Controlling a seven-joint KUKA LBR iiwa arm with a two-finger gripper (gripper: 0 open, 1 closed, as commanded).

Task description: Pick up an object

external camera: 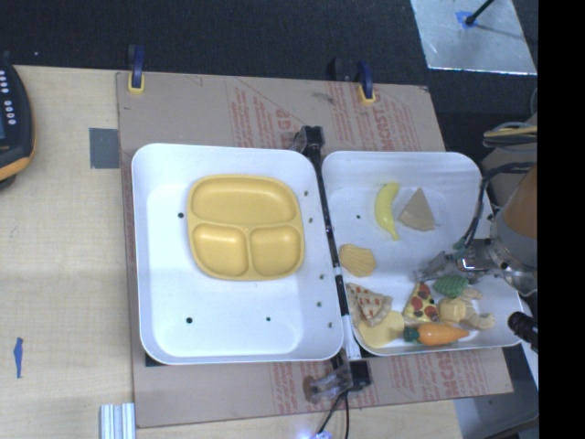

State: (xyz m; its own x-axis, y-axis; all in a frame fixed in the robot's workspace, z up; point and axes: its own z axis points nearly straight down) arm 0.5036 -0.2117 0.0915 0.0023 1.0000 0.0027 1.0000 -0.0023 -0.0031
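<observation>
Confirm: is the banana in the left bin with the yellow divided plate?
No. The banana lies in the right bin, beside a tan wedge; the yellow divided plate sits alone in the left bin.

The worktop [64, 273] is pale wood-grain. A brown cardboard sheet [274, 112] with faint red print lies flat on it, held at its far edge by two clamps with blue handles, one at the left corner [136, 69] and one further right [365, 82]. Two shallow white bins sit side by side on the cardboard, touching along their inner edges: the left bin [160, 327] and the right bin [356, 167]. A grey square patch [104, 147] lies on the wood just left of the cardboard. A dark handheld controller [14, 117] rests at the worktop's left edge.
</observation>
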